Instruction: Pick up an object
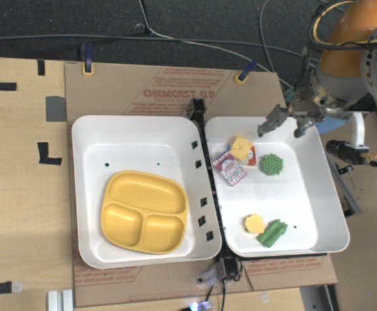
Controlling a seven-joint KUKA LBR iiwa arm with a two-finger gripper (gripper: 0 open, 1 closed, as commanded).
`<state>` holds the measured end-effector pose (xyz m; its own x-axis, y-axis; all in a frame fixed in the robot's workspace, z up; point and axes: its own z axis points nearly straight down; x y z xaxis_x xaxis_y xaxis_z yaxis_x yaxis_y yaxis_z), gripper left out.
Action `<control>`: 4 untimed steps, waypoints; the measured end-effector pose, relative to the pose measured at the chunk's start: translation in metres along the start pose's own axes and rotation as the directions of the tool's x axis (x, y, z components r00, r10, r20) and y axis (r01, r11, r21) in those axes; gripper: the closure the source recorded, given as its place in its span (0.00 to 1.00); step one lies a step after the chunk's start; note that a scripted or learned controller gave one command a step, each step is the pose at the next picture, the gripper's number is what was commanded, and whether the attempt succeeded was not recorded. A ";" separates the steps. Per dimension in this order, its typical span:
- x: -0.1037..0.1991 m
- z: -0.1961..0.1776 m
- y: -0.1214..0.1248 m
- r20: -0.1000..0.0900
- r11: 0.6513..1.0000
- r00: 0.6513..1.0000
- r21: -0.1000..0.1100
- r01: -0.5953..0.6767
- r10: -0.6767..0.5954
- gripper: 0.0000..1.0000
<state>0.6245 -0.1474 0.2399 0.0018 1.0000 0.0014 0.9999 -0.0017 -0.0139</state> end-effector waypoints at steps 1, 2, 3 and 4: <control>0.000 -0.008 0.002 0.002 1.000 1.000 -0.013 0.003 -0.003 0.00; 0.004 0.056 0.006 0.002 1.000 1.000 -0.007 0.003 -0.003 0.00; -0.002 0.104 0.011 0.002 1.000 1.000 -0.008 0.003 -0.003 0.00; -0.003 0.148 0.017 0.008 1.000 1.000 -0.031 0.006 -0.006 0.00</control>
